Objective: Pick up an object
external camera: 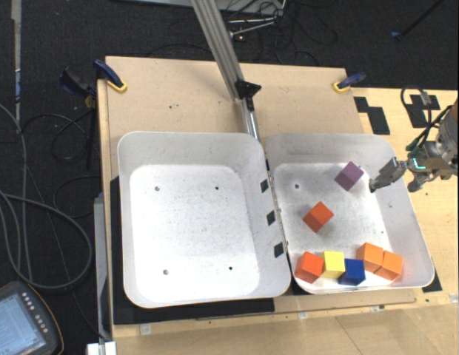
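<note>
My pincer (402, 174) hangs over the right bin's (407, 220) rim near the purple block (350, 174), fingers spread, holding nothing.

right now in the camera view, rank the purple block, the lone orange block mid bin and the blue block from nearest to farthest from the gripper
Measured from the gripper at the right bin's right rim:
1. Purple block, just to its left near the bin's far side.
2. Lone orange block, further left, mid bin.
3. Blue block, in the row along the bin's near edge.
</note>
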### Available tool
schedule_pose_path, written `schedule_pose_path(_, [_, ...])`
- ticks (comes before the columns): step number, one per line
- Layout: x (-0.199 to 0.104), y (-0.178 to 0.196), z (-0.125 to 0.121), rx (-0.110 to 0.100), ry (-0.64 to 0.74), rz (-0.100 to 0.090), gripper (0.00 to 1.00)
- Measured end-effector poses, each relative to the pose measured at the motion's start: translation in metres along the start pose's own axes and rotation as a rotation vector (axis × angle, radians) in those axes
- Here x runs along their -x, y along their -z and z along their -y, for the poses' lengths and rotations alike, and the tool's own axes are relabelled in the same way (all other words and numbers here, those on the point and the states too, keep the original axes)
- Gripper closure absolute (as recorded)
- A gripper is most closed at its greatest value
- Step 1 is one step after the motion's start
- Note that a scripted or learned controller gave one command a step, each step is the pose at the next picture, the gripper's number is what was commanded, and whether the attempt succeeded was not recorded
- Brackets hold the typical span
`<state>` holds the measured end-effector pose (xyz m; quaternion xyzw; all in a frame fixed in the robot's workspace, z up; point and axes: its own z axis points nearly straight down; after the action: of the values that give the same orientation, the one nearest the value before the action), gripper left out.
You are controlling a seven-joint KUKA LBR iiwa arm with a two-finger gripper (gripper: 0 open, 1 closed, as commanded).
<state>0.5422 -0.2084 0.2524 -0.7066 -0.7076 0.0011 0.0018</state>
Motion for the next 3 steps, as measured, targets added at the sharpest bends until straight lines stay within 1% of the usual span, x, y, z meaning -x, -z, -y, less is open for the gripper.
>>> schedule_pose_path(1, [0.0,0.002,-0.001,0.004,0.001,0.002,0.0])
schedule_pose_path(2, [0.005,-0.043,-0.003,0.0,-0.002,0.001,0.0])
schedule_pose_path(3, [0.006,-0.087,0.002,-0.001,-0.002,0.0,0.0])
